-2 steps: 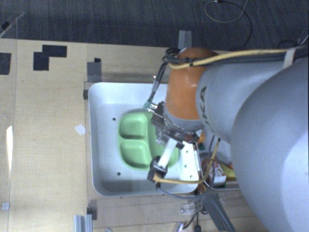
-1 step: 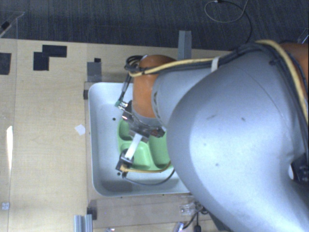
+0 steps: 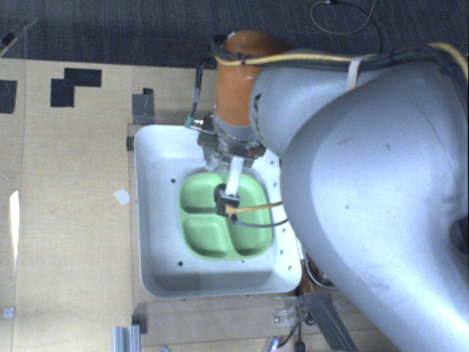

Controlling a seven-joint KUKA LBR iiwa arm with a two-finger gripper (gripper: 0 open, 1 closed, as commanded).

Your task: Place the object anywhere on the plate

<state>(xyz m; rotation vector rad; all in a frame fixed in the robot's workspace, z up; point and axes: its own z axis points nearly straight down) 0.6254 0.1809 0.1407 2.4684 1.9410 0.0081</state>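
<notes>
A light green plate (image 3: 207, 224) with divided compartments lies in the middle of the white bin (image 3: 155, 218). My gripper (image 3: 223, 166) hangs over the plate's far edge, below the orange band of the wrist. The wrist and its fittings hide the gripper's lower end. The plate's right side is partly covered by the arm. The near-left and far-left compartments that I can see hold nothing.
The big grey arm (image 3: 381, 182) covers the right half of the view, including the bench there. Black patches (image 3: 73, 85) mark the wooden bench at the far left. A small white scrap (image 3: 121, 195) lies left of the bin.
</notes>
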